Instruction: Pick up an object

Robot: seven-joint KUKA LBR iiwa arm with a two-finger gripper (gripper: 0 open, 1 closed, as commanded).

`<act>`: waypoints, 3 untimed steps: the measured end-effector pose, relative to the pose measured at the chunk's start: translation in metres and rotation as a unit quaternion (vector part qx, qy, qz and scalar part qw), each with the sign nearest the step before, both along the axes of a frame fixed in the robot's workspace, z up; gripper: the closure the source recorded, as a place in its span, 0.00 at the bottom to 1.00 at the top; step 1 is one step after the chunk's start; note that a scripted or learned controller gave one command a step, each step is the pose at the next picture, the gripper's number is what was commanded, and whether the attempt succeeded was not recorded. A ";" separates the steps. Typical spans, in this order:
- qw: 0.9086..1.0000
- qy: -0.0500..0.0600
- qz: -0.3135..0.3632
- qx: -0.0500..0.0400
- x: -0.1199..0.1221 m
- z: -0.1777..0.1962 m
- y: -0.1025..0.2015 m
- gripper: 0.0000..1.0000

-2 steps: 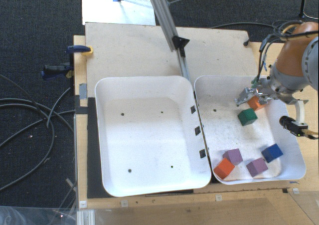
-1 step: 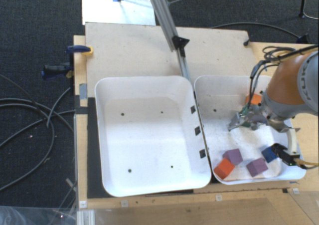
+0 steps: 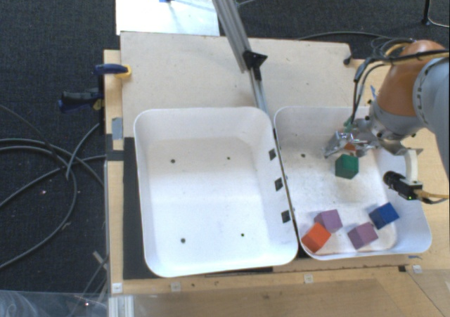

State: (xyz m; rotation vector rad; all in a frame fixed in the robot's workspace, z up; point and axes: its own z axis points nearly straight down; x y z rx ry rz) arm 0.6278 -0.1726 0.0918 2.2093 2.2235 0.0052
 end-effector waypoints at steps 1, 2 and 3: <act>1.000 0.004 -0.002 0.002 -0.044 -0.001 0.030 0.00; 1.000 0.002 -0.001 0.001 -0.041 0.010 0.028 1.00; 1.000 0.002 0.002 0.003 -0.089 0.102 0.102 1.00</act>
